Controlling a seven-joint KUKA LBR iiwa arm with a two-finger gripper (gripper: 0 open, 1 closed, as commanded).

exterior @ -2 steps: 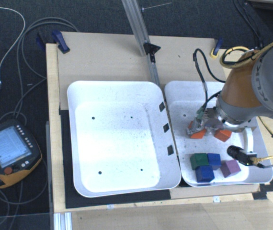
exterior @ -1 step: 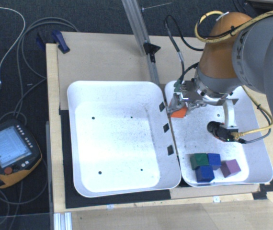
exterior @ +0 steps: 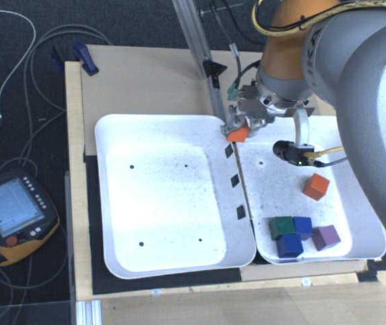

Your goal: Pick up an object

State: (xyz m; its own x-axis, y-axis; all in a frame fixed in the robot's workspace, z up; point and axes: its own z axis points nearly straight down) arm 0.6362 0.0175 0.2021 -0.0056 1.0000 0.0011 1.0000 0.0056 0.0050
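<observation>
My gripper [exterior: 238, 128] hangs over the far end of the ridge between the two bins, its fingers pointing down. A small orange block [exterior: 238, 135] sits between the fingertips, and the gripper is shut on it; the block hangs just above the rim. In the right bin [exterior: 366, 249] lie an orange cube [exterior: 316, 186], a green cube [exterior: 282, 225], two blue cubes [exterior: 302, 226] [exterior: 289, 245] and a purple cube [exterior: 326, 236], all near the front.
The left bin [exterior: 102, 128] is a white tray with dark specks. A slanted aluminium post [exterior: 194, 39] rises just behind the gripper. A black cable plug [exterior: 290, 152] hangs from the wrist. A teach pendant [exterior: 11, 212] lies off the bench at left.
</observation>
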